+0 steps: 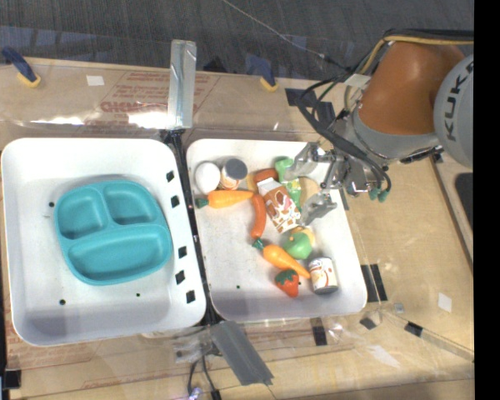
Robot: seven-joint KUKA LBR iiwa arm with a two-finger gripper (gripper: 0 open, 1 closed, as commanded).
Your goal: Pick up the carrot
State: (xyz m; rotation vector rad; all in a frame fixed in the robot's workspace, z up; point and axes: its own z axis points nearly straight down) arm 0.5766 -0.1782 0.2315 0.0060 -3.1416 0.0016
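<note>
the arm (417, 90) was a bulky, rounded thing, its widest visible part a smooth orange-brown dome with a dull sheen. beside the dome ran a pale grey casing that bore large dark letters, "ku" being the legible part. below the dome sat a darker grey collar. black cables (321, 107) looped out from the wrist in several thin strands, crossing one another. the gripper (321, 186) was a cluster of bare silver metal, with angular brackets and narrow links that caught the light. a small green-tipped fitting (382, 193) hung at the edge of the metal cluster, next to a short dark connector.
</note>
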